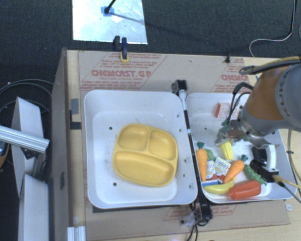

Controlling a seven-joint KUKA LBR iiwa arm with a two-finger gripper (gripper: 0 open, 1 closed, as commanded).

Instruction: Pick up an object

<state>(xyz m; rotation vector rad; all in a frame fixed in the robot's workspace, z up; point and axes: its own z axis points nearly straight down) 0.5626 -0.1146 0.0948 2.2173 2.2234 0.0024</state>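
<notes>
Left shallow white plastic bin (98, 134) occupied by yellow sectioned plastic plate (145, 154). Right shallow white bin (205, 107) crowded with toy food at near end. Gripper (230, 132) lowered just above small yellow toy corn piece (227, 149); grip state cannot be told. Risk judged: neighbouring orange plastic carrot (234, 170) nudged, pick missed through crowding.
</notes>
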